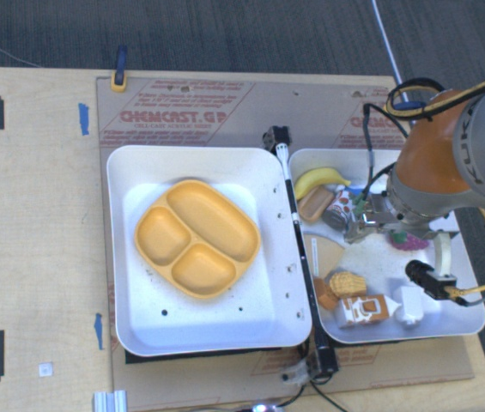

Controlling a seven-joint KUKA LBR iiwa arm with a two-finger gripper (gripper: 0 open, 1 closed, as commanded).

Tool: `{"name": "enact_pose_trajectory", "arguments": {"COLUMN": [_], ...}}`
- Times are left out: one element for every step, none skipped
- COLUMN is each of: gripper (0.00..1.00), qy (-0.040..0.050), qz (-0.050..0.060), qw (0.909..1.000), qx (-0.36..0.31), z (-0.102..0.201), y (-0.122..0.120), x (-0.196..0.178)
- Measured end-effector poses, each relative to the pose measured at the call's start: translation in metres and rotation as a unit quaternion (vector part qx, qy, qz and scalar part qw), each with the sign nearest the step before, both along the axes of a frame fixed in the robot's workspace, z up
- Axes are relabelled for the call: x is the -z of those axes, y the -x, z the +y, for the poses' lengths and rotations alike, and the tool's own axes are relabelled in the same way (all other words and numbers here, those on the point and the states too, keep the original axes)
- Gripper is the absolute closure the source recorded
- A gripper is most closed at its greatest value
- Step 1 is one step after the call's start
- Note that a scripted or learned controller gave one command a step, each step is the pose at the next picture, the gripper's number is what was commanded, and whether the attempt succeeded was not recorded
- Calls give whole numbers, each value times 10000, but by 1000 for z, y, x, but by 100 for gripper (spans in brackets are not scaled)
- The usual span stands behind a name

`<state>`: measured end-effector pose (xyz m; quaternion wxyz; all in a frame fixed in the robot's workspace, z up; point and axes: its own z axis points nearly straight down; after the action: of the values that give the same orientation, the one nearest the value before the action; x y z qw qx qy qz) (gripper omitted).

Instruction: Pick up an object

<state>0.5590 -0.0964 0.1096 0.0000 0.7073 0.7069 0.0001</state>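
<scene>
Gripper (355, 223) low in right bin (469, 320), beside banana (319, 180).

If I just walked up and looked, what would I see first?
Probably the big yellow plastic plate with three compartments, sitting in the middle of the left white bin. Next, the grey robot arm with its orange band reaching in from the right over the right white bin, where small toy foods lie crowded together: a yellow banana near the top left and an orange and white carton near the front.
</scene>
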Motion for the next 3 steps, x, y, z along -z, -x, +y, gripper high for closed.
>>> {"name": "enact_pose_trajectory", "arguments": {"gripper": [100,100,100], "qy": [-3,-5,7], "qz": [9,-8,-6], "qw": [10000,10000,10000], "qx": [6,-14,2], "z": [-40,79,30], "y": [75,79,44], "x": [-27,-75,-75]}}
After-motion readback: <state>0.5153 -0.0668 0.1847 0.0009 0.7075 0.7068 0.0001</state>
